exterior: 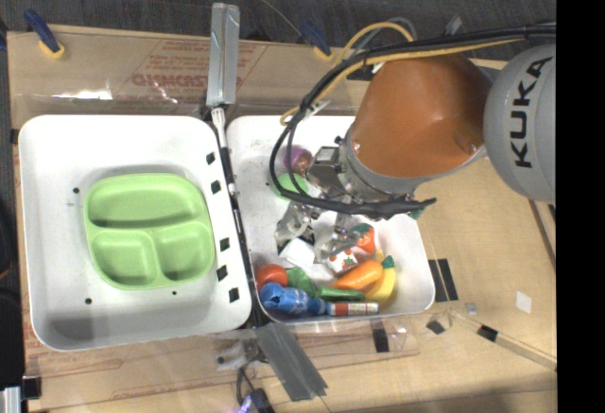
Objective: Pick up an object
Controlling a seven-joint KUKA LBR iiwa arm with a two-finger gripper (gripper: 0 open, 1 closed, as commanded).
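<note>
Camera view from above takes in two white bins side by side on the surface, and the grey arm with its orange band (416, 118) reaches in from the right, bent over the right bin (248, 142). Its hand (317, 230) is low among the clutter there, wrist pointing straight down, which suits a top-down grab into a shallow tray. Whether the hand is spread or pressed together I cannot tell; metal parts and cables crowd the spot, and nothing is plainly pinched. The candidates for picking lie heaped at the near end of that bin: an orange carrot-like toy (361, 275), a yellow piece (385, 284) beside it, a blue item (284, 300), a red ball-like thing (271, 275), and a marker (354, 309) against the near wall. A small purple object (301, 159) sits apart toward the far end. The left bin (38, 241) carries a green divided tray (148, 230), well clear of the arm. I judge the grasp as not yet made.
</note>
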